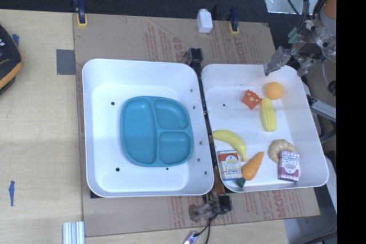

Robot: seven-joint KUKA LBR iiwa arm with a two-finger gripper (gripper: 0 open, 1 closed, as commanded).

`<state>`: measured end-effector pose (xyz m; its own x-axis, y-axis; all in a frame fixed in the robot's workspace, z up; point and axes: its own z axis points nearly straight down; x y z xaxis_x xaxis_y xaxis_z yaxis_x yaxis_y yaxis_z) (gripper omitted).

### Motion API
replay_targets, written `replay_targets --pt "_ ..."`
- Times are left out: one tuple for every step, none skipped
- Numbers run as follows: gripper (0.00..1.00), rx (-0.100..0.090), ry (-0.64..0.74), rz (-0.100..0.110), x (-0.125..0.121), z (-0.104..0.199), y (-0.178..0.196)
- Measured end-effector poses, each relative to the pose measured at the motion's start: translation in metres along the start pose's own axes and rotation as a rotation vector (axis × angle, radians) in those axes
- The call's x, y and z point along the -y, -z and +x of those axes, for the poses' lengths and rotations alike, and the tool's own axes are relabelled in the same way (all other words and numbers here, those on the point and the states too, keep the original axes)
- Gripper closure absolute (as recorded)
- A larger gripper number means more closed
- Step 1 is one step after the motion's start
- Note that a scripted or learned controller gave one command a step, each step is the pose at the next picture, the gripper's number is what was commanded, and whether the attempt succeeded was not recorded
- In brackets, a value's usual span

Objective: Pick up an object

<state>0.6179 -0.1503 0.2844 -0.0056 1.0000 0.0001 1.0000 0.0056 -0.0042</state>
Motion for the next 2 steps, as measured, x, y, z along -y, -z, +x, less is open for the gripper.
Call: replay_targets --pt "0.00 0.002 -0.001 0.002 -0.018 -0.044 -0.093" --pt "0.00 0.000 -0.001 0.001 0.034 -0.062 -0.193"
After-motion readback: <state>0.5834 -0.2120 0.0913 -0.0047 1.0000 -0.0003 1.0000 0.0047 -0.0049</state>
